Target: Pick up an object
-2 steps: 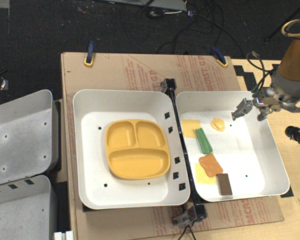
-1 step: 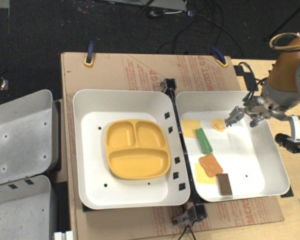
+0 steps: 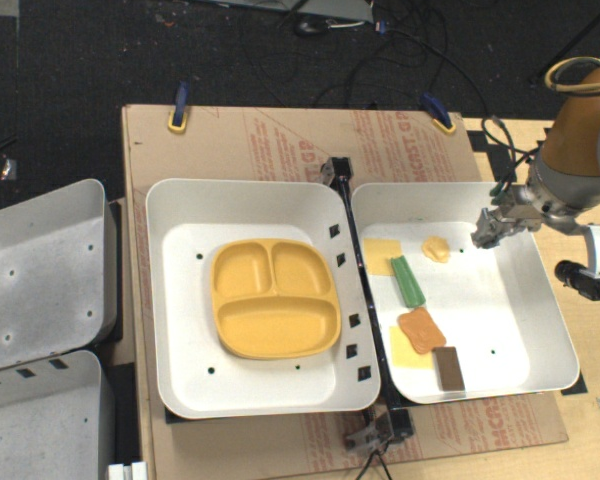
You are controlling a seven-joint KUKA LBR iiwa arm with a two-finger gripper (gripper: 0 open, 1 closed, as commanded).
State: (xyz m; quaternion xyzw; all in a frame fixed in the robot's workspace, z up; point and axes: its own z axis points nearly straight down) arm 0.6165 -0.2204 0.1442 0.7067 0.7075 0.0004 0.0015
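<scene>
The pincer hovers in the right bin; I cannot tell how open it is. Just beside it lies a small yellow piece, probably light and stiff; grip its sides.

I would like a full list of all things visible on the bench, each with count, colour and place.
Bins: two, white, side by side on the bench.
Divided plate: one, yellow, left bin.
Flat pieces: two, pale yellow, right bin, left side.
Stick: one, green, right bin.
Lump: one, pale orange, right bin, top.
Piece: one, orange, right bin.
Block: one, brown, right bin, bottom.
Clamps: two, blue and yellow, board's far edge.
Gripper: one, grey, right bin's upper right.
</scene>
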